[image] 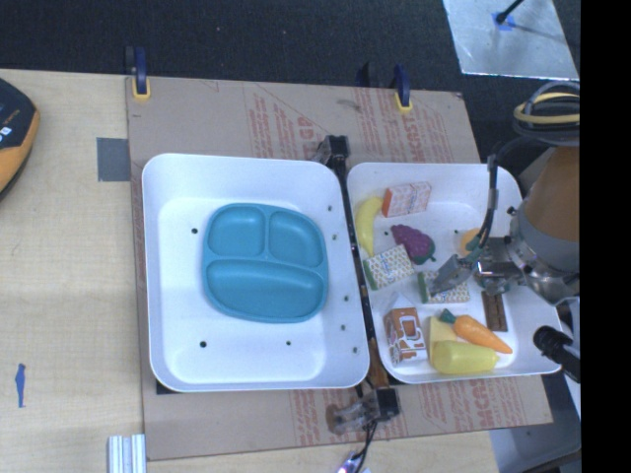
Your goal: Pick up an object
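Jaws [446, 272] sit low at the right bin's [446, 177] center; we cannot tell their state. Purple toy [414, 241] lies just beside them at ten o'clock. We judge a straight, centered descent would grip best.

The robot arm [552, 220] is fat and round, grey with an orange band. Its gripper [446, 276] is small, made of grey metal with thin fingers. A black cable [490, 200] curves along its side.
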